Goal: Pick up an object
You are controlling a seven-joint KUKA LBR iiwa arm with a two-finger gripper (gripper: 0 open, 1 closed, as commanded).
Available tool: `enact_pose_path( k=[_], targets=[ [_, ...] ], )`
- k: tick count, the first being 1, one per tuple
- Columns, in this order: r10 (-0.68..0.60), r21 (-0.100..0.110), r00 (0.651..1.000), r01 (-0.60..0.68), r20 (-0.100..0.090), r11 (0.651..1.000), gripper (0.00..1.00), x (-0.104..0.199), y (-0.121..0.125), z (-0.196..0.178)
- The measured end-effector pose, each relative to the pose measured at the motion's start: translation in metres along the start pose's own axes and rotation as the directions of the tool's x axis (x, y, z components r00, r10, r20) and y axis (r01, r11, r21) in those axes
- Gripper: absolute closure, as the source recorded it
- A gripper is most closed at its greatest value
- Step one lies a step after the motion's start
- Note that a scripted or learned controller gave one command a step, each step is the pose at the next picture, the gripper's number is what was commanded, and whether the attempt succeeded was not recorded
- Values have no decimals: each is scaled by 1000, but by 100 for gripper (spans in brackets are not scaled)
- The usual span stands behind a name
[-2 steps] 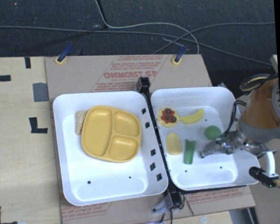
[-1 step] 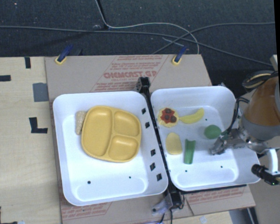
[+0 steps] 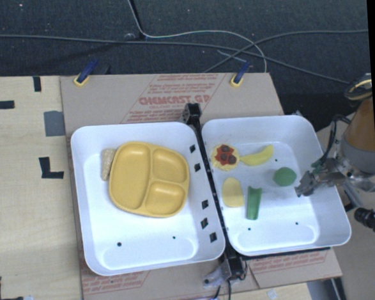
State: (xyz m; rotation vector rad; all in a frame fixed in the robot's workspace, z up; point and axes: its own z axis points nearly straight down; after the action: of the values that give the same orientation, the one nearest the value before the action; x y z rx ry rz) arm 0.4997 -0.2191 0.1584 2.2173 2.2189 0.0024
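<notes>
- Over the right bin (image 3: 334, 229), at its right edge, the gripper (image 3: 307, 186) hangs beside the green ball (image 3: 284, 176); finger spread cannot be told.
- Near the bin's middle lie the green block (image 3: 252, 202), yellow piece (image 3: 233, 192) and banana (image 3: 257, 156).
- Risk: a descent slightly off-centre would likely roll the ball away.

My bench is pale wood (image 3: 25, 209) with black tape marks (image 3: 48, 167) on the left. A brown cardboard sheet (image 3: 171, 96) with red print lies on it, held at its far edge by two clamps with yellow jaws and blue handles (image 3: 85, 72). Beyond is dark carpet (image 3: 51, 27), crossed by loose cables (image 3: 186, 34).
</notes>
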Motion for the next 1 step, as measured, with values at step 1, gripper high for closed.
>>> enact_pose_path(
  k=[1],
  targets=[
    [-1, 1, 1000, 1, 0, 1000, 100, -2, 2, -42]
  ],
)
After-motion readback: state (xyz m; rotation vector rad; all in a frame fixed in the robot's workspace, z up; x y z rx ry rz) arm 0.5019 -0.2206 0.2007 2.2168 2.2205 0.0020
